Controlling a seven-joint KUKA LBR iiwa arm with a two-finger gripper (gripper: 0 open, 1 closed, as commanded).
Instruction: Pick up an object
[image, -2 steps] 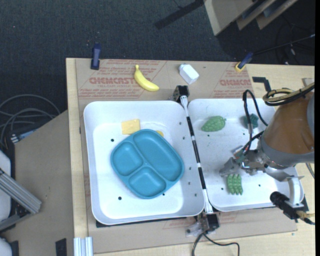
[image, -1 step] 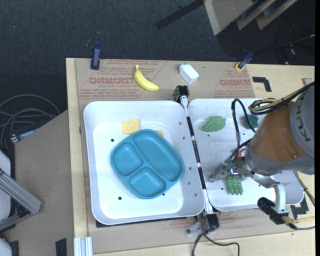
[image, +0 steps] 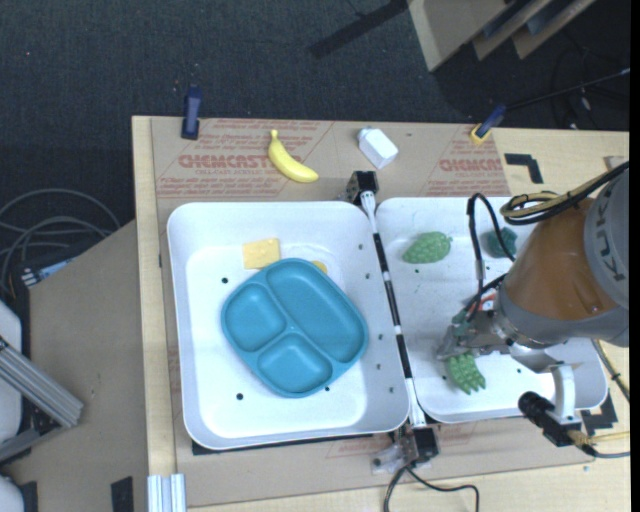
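My gripper hangs low over the right bin, near its front left part. A small green bumpy object lies just below and in front of it, touching or nearly touching the gripper's tip. A second green leafy object rests at the back of the same bin. A teal object peeks out beside the arm's cable. The arm's grey and orange body covers much of the bin's right side.
The left bin holds a blue divided plate and a yellow block behind it. On the bench behind the bins lie a banana and a small white object. A black clip sits where the bins meet.
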